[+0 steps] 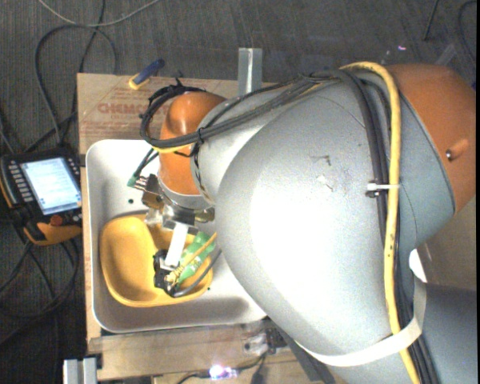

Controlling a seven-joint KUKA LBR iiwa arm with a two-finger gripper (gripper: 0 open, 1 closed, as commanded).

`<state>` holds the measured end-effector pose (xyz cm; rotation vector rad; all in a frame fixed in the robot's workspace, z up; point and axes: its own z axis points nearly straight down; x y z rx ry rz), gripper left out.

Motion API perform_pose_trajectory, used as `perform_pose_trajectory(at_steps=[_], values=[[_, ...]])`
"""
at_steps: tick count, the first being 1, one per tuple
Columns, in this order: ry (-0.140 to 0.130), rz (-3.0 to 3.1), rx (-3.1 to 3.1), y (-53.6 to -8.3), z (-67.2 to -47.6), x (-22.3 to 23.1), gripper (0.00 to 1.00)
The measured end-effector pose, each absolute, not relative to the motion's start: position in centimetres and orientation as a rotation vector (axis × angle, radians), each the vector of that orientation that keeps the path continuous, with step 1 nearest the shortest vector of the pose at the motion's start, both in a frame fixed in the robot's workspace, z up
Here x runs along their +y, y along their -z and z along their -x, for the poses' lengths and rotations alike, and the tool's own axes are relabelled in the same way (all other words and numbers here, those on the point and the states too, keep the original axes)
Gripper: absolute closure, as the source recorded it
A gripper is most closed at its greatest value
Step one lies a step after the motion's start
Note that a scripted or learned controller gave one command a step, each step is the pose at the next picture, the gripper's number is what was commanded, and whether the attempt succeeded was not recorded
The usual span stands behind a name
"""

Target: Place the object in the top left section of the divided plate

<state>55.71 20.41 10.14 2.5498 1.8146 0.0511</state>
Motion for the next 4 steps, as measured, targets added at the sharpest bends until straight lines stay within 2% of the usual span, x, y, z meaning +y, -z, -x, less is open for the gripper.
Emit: perform_pose_trajectory(at_steps=[1,2,3,4], values=[[0.016,-2.534,1.854,-28.8,-52.6,15.9,1.00],[0.020,-2.584,1.790,-13.6,-55.6,17.7,1.00],[0.020,-2.584,1.790,-13.6,-55.6,17.7,0.00],[0.018,-2.913,1.165,-18.2,-60.9,16.8,0.00]])
